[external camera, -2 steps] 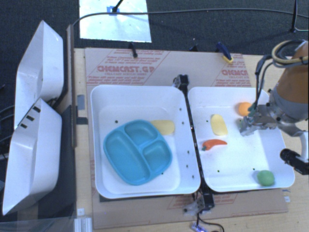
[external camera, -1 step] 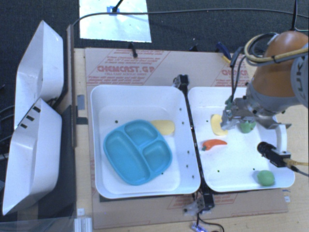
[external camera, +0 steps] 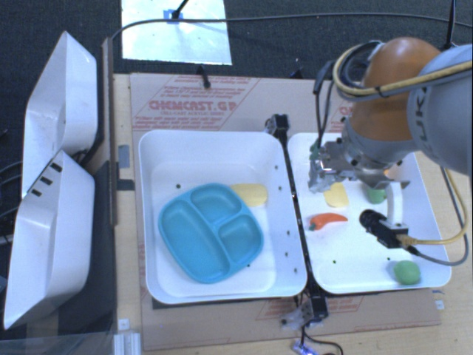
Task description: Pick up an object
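Camera view looks down at a slant on two shallow white bins set side by side on the table (external camera: 122, 198). The left bin (external camera: 170, 154) holds a blue divided tray (external camera: 211, 231) near its centre, with a pale yellow piece (external camera: 251, 194) touching the tray's rim at about 1 o'clock. In the right bin (external camera: 355, 283) the grey arm (external camera: 443, 102) with its orange band (external camera: 395, 80) reaches in from 3 o'clock, and the jaws (external camera: 323, 174) hang low over the bin's 10 o'clock part; whether they are open or closed I cannot tell. Just beside them lies a small yellow object (external camera: 337, 195), and below it an orange carrot-like piece (external camera: 327, 220). A green ball (external camera: 406, 272) rests toward 5 o'clock, and a second green object (external camera: 375, 194) is partly hidden under the wrist.
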`<state>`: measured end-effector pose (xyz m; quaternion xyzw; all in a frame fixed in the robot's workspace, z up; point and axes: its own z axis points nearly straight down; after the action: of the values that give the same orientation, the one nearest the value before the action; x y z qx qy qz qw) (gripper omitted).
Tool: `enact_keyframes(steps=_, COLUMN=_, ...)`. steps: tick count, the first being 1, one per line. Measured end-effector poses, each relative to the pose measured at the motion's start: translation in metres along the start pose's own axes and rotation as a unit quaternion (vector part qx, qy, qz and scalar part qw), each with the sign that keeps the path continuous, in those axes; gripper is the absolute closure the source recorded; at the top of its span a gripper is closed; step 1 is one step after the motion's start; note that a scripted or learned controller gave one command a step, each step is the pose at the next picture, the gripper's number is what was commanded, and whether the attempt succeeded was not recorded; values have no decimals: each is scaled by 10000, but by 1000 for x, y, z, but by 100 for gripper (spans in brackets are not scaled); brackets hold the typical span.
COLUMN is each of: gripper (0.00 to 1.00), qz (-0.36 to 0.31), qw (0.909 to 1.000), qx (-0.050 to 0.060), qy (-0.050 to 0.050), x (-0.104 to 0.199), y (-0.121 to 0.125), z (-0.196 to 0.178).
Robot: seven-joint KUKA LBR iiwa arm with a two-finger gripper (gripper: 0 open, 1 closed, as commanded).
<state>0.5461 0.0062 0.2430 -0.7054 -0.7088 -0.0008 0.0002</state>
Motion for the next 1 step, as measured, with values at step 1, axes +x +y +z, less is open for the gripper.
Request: enact_keyframes(steps=1, gripper=100, qz=6, qw=10000, qx=7, qy=-3, x=48, y=9, z=16)
